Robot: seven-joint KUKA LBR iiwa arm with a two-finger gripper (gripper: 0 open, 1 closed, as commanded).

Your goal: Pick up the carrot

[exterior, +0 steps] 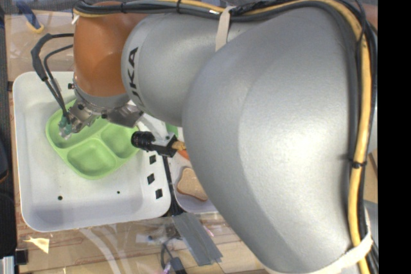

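The arm point(270, 138) hid most of the right bin point(185, 203); a tan thing point(189, 184) and an orange sliver point(182, 149) peeked out, too little to name.

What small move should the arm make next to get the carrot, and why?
Probably lift the hand away from the green tray and shift toward the other bin: an orange tip, likely the carrot, peeks out there beside the arm.
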